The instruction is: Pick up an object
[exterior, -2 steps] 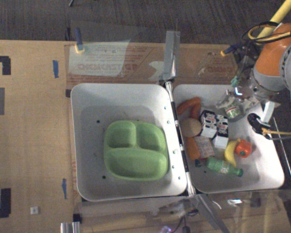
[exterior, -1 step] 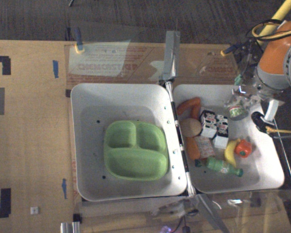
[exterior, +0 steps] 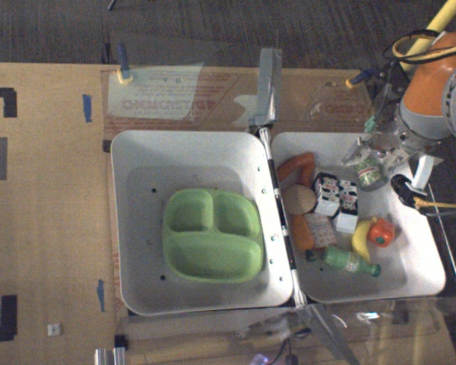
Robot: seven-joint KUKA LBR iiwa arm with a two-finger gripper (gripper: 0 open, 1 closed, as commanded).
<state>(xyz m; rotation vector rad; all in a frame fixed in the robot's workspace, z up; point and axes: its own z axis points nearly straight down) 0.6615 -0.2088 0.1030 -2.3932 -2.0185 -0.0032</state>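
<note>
Camera view, looking down at a slant. Bench [exterior: 45,204] carries two shallow white bins side by side. Left bin [exterior: 137,166] holds one green divided tray [exterior: 213,236], roughly centred, flat on the floor.

Right bin [exterior: 418,268] holds the clutter, bunched toward its 9 o'clock side. Orange-red sausage shape [exterior: 296,167] at about 11 o'clock. Tan rounded object [exterior: 298,199] just below it. Black-and-white carton pair [exterior: 336,192] beside that, near bin centre. Small patterned packet [exterior: 319,230] under the cartons, touching an orange-brown piece [exterior: 300,234] along the bin's left wall. Green bottle [exterior: 349,261] lies on its side at 6 o'clock. Yellow banana [exterior: 361,238] and an orange-red round fruit [exterior: 381,233] just right of centre, touching one another.

Arm enters from 3 o'clock, orange band visible. End effector [exterior: 371,166] sits low over the bin's 1 o'clock corner, with a greenish item blurred at its tip; cannot tell whether it is spread or pressed together, nor whether anything is pinched.
</note>
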